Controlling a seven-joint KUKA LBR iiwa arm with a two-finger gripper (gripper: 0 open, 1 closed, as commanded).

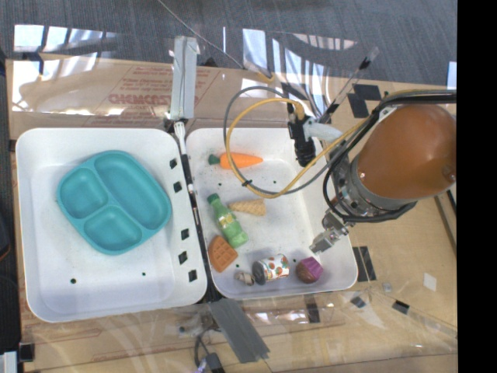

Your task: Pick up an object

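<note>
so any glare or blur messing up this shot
Camera view: bright window glare streaks the clear sheet behind the bins; the toys, like the carrot, read sharp; the end effector looks slightly soft; the teal plate is evenly lit.

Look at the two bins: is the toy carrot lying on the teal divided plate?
No. The toy carrot lies in the right bin, while the teal divided plate sits in the left bin.

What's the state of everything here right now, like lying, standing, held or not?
teal divided plate: flat in the left bin, nothing on it.
carrot: lying loose.
green bottle: on its side.
cone: on its side.
waffle: lying flat.
small can: tipped over.
purple piece: resting loose.
gripper: above the right bin, holding nothing.
</note>
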